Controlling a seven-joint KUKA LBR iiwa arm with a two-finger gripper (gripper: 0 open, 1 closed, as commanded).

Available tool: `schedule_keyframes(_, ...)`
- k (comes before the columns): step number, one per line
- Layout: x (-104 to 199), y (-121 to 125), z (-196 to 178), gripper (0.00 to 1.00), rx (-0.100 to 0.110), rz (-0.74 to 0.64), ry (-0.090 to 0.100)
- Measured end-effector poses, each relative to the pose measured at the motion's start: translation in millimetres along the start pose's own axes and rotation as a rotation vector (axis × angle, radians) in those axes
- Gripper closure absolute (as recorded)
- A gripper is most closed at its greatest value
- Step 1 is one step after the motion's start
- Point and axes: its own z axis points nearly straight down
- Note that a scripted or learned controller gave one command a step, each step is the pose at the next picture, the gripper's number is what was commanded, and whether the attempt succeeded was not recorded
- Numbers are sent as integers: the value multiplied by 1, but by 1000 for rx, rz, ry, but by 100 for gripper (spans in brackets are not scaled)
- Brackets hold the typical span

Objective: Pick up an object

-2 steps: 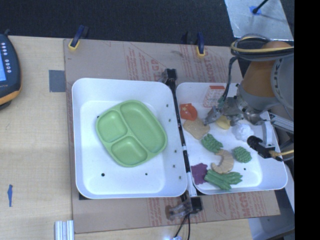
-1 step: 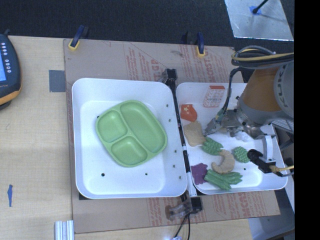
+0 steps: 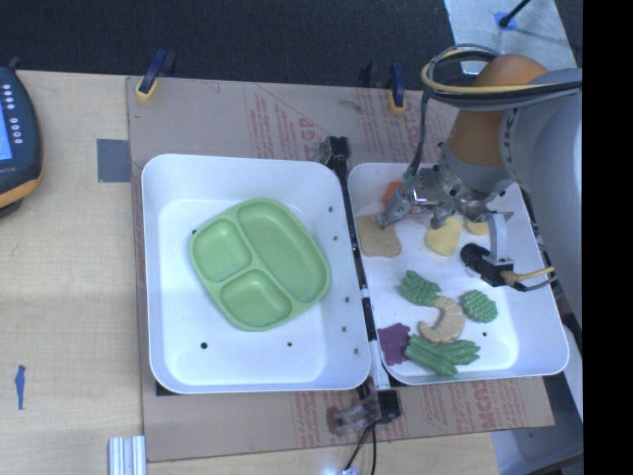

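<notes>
Right now the end effector hangs low over the back of the right bin, between a tan flat piece and a yellow chunk. How far it is spread, or whether it has anything, I cannot tell; the metal parts blur together. I judge this as the reach-and-descend step, with no pick made yet. Nearer the front lie a green ridged piece, a second green piece, a tan crescent, a purple piece and green pods. The left bin holds a green divided plate. Next, the move calls for settling squarely onto one piece, closing, then lifting straight off the counter.
</notes>
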Motion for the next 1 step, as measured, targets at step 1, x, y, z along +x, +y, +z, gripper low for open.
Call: schedule_keyframes(1, -1, 17, 0, 0, 0, 2, 1)
